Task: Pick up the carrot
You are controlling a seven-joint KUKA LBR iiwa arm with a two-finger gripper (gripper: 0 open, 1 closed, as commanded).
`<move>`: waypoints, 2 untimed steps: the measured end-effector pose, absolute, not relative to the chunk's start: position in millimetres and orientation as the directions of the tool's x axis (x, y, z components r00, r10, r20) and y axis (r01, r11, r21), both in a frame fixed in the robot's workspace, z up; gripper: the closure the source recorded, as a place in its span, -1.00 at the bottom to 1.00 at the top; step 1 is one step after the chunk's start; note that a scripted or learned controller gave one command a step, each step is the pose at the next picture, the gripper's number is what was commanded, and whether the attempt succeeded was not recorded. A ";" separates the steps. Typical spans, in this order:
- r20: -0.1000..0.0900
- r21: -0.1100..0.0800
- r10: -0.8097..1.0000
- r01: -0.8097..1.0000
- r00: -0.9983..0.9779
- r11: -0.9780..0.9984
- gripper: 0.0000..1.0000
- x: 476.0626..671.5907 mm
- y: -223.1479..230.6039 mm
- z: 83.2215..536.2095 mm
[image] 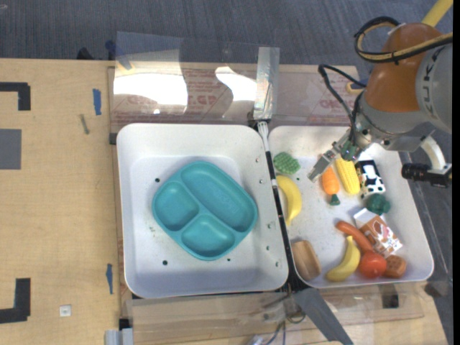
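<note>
Reaching in over the right bin (420,225), the arm's gripper (332,162) hangs with its fingers spread just above the carrot (330,183), which lies on the bin floor beside a corn cob (348,175), not yet gripped or lifted; closing and raising appear to remain. The bin holds two bananas (290,196), one tomato (372,265) and one bread roll (305,259). One teal divided plate (204,208) sits in the left bin (136,157).
</note>
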State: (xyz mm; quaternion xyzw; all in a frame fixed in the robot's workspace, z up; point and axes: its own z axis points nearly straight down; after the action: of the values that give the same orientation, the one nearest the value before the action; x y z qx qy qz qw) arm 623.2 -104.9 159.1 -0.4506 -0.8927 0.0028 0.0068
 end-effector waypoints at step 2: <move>-0.005 0.005 0.798 0.798 -0.603 0.603 -1.00 584.7 -100.4 88.1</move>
State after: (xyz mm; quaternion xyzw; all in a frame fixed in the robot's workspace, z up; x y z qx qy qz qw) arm 584.7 -100.4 88.1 -0.4458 -0.8951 -0.0012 -0.0035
